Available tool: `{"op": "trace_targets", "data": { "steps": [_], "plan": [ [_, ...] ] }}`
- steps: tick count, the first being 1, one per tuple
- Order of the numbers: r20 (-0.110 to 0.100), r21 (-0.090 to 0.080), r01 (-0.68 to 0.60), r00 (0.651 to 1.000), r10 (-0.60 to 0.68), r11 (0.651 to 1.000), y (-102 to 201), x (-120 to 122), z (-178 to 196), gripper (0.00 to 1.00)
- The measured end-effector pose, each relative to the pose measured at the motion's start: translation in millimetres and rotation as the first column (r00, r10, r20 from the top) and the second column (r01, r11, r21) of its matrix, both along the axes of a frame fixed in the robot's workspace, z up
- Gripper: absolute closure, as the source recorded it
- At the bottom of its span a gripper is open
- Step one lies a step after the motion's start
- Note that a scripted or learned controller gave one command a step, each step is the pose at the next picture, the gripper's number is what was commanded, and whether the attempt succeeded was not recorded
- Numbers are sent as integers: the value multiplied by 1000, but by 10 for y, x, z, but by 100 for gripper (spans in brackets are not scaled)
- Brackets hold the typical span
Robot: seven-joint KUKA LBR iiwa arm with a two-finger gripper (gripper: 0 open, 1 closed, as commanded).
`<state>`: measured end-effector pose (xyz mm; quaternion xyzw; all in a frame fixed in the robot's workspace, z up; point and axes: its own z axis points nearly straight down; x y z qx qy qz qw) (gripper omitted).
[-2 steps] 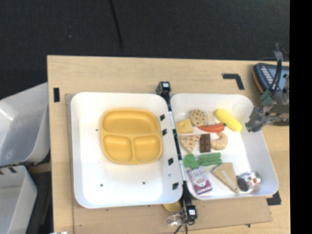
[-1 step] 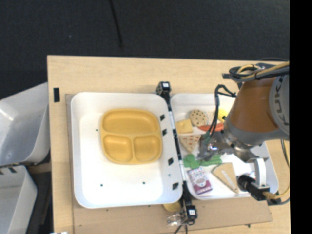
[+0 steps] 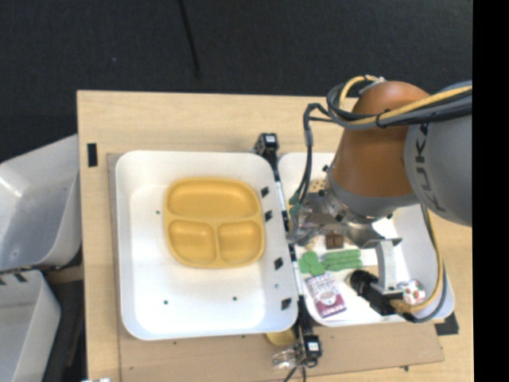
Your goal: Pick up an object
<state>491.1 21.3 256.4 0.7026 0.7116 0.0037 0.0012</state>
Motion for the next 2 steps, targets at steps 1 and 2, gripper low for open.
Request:
{"op": "trace_targets", "data": {
  "steps": [1, 2],
  "plan": [
    [10, -4, 10, 1000, -10, 1000, -182, 368, 1270, 100],
    [0, -5, 15, 1000, -15, 1000, -618, -5, 1631, 100]
  ]
}}
